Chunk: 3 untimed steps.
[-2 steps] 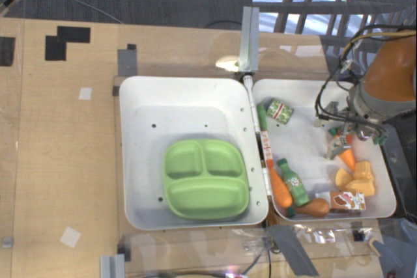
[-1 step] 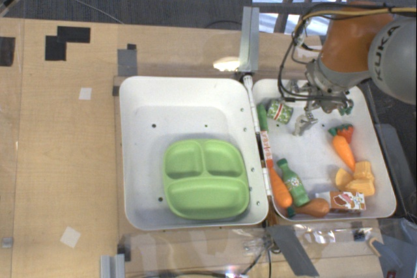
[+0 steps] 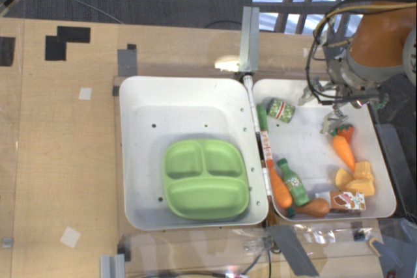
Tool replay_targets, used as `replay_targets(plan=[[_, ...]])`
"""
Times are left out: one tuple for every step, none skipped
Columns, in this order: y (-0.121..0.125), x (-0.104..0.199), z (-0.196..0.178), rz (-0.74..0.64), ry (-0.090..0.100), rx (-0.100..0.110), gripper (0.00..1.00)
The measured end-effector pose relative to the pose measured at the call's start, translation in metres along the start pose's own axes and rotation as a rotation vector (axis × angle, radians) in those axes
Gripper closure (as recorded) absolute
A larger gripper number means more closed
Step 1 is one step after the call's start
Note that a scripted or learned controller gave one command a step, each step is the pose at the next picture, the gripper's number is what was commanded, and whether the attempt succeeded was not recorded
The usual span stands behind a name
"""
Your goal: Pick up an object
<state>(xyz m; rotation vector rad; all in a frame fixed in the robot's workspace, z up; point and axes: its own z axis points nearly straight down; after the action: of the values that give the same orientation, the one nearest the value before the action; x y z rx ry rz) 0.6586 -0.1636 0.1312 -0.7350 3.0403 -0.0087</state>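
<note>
1. An orange carrot [image 3: 343, 148] is seen lying in the right bin [image 3: 306, 140], near its right wall.
2. The gripper [image 3: 336, 122] is positioned just above the carrot's leafy top; jaw state cannot be told.
3. A yellow piece [image 3: 359, 179] and small carton [image 3: 347, 202] are found below the carrot.
4. A green bottle [image 3: 293, 183], a second carrot [image 3: 279, 187] and a can [image 3: 281, 110] are placed further left.
5. A green divided plate [image 3: 206, 179] is held in the left bin [image 3: 150, 107].

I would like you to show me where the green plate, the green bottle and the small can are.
Green plate [image 3: 206, 179], camera view, on the ridge between its compartments.
Green bottle [image 3: 292, 183], camera view, on its body.
Small can [image 3: 281, 110], camera view, on its side.
</note>
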Motion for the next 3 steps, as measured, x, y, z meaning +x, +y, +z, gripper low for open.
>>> replay_targets(plan=[[0.064, -0.035, 0.042, -0.337, -0.001, -0.005, 0.0], [0.008, 0.046, 0.041, -0.292, 0.003, 0.0, 0.0], [0.016, 0.086, 0.04, -0.322, 0.0, -0.002, 0.0]])
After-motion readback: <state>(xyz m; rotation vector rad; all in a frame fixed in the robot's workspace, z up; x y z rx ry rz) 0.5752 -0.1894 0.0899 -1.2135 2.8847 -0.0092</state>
